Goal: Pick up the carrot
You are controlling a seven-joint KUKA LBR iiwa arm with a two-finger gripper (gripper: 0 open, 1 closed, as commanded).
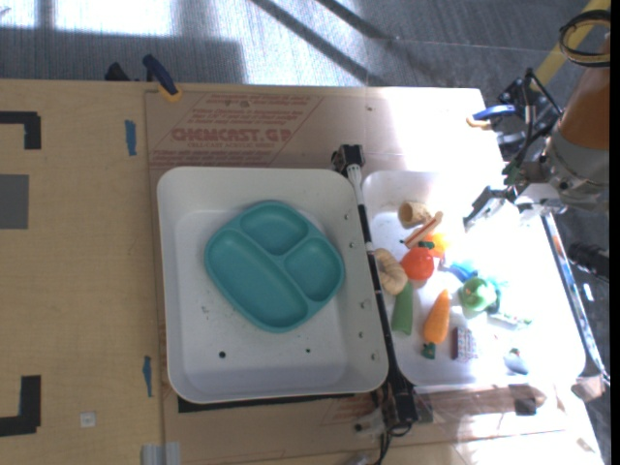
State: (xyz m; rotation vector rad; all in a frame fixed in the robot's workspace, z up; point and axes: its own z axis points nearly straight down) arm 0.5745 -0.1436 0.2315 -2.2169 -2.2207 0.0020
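The carrot [437, 317] lies in the right bin [542, 356], toward the bin's front, with its thick end pointing up the picture. Just to the left of the carrot is a long green veggie [402, 309]. Above the carrot sits a red tomato [418, 263], and to the right of the carrot is a green and blue toy [477, 293]. The gripper [489, 204] hangs far from the carrot, above and to the right of it, over the back part of the right bin. Its two fingers are spread apart with nothing between them. The left bin [184, 289] holds a teal plate [274, 263].
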